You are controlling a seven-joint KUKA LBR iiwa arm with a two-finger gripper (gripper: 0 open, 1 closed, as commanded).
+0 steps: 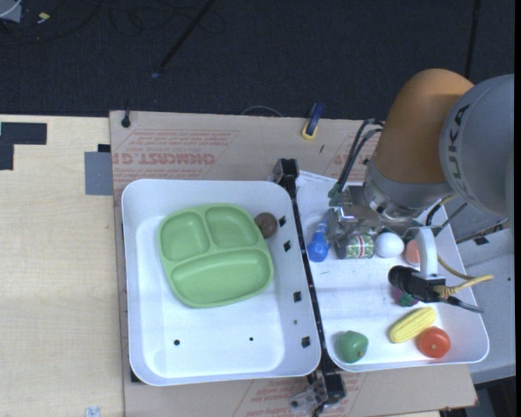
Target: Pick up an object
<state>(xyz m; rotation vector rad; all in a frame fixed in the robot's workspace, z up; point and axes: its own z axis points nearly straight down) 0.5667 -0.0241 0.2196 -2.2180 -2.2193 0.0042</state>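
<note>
The gripper (343, 228) hung low over the far part of the right bin (365, 301), near the edge shared with the left bin (210, 341). It was seen from above under the wrist, so I could not tell if it was wide or narrow, and nothing could be seen held in it. Just below it in the view lay a can (359, 248) with a green and red label, on its side. A blue bottle (318, 247) stood just beside the can, toward the shared edge, and a white ball (388, 245) lay on the other side of the can, very close to it. Toward the near edge of the same bin a green pepper (352, 346) lay close to the corner at the shared edge. A yellow corn (412, 324) lay further to the view's right, and an orange tomato (433, 343) was just beside it, near the other near corner. In the left bin a green plate (215, 254) with three sections lay flat in the far half. A brown ball (266, 224) rested by the plate's far right corner, close to the shared edge. The grey arm (478, 142) with its orange band came in over the right bin's far right corner. Both bins lay on a cardboard sheet (200, 150).
</note>
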